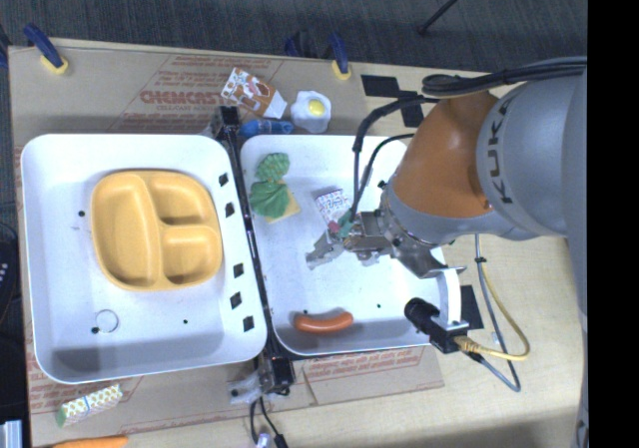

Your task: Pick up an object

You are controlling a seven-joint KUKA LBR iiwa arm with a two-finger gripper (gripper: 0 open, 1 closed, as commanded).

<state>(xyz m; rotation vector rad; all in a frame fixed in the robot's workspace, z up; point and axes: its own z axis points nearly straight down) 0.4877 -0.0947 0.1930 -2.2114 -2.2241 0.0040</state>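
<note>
Sausage [321,320] lies at the right bin's [384,336] near edge; the gripper [329,246] hovers mid-bin, well apart from it, fingers seemingly parted and empty. Approach step, I'd say; next calls for descending onto something.

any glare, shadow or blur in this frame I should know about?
Camera view: soft overall, small print unreadable; even light, no hard glare on the white bins; dim shadow along the left bin's near wall; the gripper is smeared, so its small parts blur together; the sausage reads clearly.
</note>
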